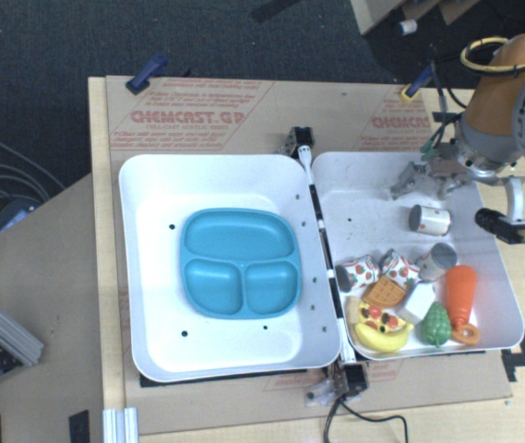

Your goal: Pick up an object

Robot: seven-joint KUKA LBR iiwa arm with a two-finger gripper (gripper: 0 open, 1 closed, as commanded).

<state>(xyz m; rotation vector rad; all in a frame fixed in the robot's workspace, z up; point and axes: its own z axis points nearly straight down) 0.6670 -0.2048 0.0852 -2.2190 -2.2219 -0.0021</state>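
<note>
The table (244, 104) carried two shallow white bins side by side; the left bin (142, 247) held a blue divided plate (240, 261) lying flat near its middle; the right bin (354, 178) held the loose things, most of them crowded into its near half. A small grey-and-white cylinder (428, 218) lay on its side apart from the rest, further up the bin; below it sat a grey cup (439, 259), an orange carrot (461, 298), a green piece (435, 326), a yellow banana (382, 338), a waffle-like biscuit (384, 293), a white block (419, 301) and two red-and-white pieces (363, 270). The gripper (423, 178) hung over the far part of the right bin, beside the cylinder and just above it in the view, with nothing seen between its fingers; whether they stood open or closed could not be told.
</note>
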